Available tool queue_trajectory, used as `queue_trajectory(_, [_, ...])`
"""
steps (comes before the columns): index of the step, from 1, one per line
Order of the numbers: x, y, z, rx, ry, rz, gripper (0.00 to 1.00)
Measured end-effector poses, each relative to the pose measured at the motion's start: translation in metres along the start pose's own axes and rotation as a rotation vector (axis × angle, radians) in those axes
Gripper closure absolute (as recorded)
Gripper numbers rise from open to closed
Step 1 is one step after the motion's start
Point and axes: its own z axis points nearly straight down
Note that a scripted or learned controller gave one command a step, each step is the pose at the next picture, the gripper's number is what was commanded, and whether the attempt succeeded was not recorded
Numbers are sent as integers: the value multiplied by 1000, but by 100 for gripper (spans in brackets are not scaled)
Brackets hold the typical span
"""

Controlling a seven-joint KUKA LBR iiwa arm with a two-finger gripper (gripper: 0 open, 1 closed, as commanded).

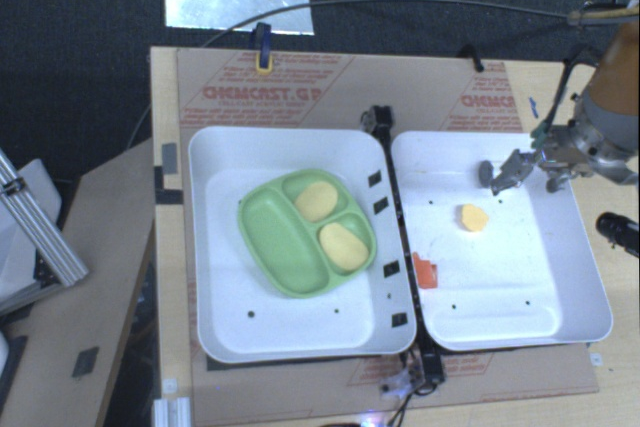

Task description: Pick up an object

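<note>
Camera view, as I read it from my station:

Item 1: left bin (215, 245), shallow, white. I count one green divided plate (270, 245) in it, sitting slightly askew. Two of its compartments hold a pale yellow rounded piece each: one yellow piece (318, 200) in the upper small compartment, a second yellow piece (343, 246) in the lower small one. The long compartment on the plate's left shows bare green.

Item 2: right bin (560, 310), same make, touching the left bin along a black clipped seam. I log a small yellow chunk (474, 217) lying on the floor near the middle, and a small orange-red block (426, 274) near the seam, lower left of the chunk and apart from it.

Item 3: arm (612, 90), entering from the right over the right bin's upper right part. Its gripper (527, 170) hangs above the bin's upper area, up and to the right of the yellow chunk, not touching it. The fingers (503, 173) look spread apart, with nothing between them.

Item 4: bench board (330, 90), printed cardboard under both bins, with a blue and yellow clamp (263, 48) on its far edge.
</note>
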Motion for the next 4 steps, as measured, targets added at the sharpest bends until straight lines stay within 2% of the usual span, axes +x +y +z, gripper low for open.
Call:
queue_trajectory(1, [0, 2, -6, -11, -2, -2, 0])
queue_trajectory(3, [-6, -5, 81, -8, -1, 0, 0])
queue_trajectory(4, [-3, -1, 143, -7, -1, 0, 0])
